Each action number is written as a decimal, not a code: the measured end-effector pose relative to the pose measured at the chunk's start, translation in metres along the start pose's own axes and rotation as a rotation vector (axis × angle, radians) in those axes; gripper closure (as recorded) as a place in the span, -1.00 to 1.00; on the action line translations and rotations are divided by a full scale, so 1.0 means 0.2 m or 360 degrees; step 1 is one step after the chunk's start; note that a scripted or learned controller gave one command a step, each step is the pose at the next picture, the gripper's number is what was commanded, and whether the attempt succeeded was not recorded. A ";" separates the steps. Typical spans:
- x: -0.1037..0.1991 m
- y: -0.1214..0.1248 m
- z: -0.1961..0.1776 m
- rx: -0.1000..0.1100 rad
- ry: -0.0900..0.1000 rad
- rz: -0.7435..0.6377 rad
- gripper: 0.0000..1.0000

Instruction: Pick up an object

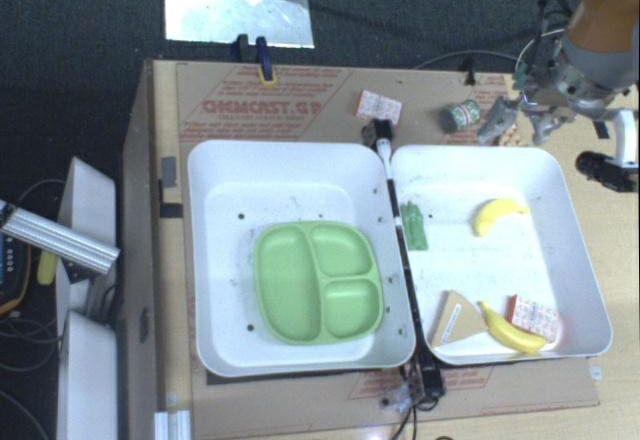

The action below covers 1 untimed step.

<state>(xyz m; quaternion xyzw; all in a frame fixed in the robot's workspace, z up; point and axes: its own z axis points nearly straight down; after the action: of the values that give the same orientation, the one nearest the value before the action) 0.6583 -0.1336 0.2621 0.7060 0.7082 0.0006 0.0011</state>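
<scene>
Lower banana [514, 330] well below open jaws [520, 120]

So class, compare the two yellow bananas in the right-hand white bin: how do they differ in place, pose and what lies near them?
The upper yellow banana lies alone on bare floor in the right white bin; the lower yellow banana sits by the near wall, against a red and white packet and near a tan wedge. The upper one arches upward; the lower one runs diagonally. Both are yellow, curved, and lying flat.
</scene>
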 end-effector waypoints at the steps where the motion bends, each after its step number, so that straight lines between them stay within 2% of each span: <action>1: -0.25 -0.15 0.28 0.0005 -0.0002 0.0004 -1.00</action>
<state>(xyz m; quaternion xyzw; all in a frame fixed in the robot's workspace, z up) 0.6279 -0.1841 0.2062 0.7069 0.7073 -0.0010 0.0004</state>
